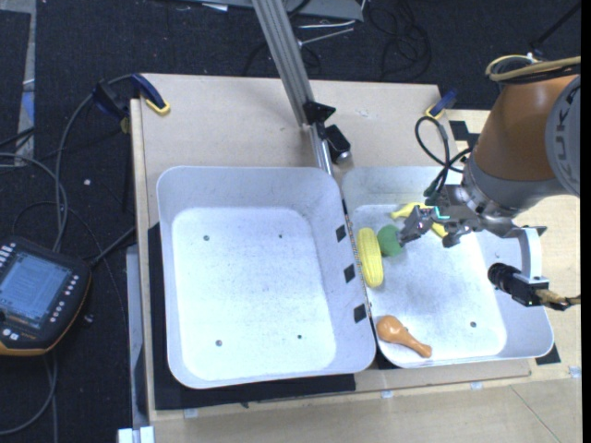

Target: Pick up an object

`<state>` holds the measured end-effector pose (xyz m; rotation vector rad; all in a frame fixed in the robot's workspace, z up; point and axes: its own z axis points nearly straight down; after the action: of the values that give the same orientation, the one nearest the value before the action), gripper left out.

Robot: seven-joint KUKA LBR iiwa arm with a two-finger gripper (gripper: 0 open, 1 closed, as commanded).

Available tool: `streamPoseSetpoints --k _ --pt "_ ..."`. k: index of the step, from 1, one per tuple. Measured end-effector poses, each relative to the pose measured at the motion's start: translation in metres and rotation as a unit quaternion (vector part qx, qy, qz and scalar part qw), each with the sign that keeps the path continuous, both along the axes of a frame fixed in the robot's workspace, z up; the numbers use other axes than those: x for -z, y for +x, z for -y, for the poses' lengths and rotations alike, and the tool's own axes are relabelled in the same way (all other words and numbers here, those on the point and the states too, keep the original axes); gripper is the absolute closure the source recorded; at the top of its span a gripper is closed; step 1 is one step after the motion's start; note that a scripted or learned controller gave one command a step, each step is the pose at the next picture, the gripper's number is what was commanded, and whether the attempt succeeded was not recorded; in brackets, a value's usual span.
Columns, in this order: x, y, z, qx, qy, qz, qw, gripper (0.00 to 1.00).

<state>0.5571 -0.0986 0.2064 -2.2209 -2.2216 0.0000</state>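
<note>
**Gripper low in right bin, by the green piece**

Arm (531, 137) enters from the right. Gripper (413, 225) sits over the right bin's (480, 340) upper left part, near the wall shared with the left bin (249, 284). Fingers: cannot tell whether open or closed. Green piece (389, 241) lies just beside the tip, touching the corn (371, 257), which runs along that shared wall. Orange gourd (403, 334) rests near the front rim, well apart. Bare floor spans the right bin's middle and right.

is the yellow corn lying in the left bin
No, the yellow corn lies in the right bin, near its left wall.
</note>
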Motion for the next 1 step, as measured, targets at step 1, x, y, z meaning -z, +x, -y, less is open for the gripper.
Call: streamPoseSetpoints --k 1 --pt "0.0000 0.0000 0.0000 0.000 0.0000 0.000 1.0000 0.00"
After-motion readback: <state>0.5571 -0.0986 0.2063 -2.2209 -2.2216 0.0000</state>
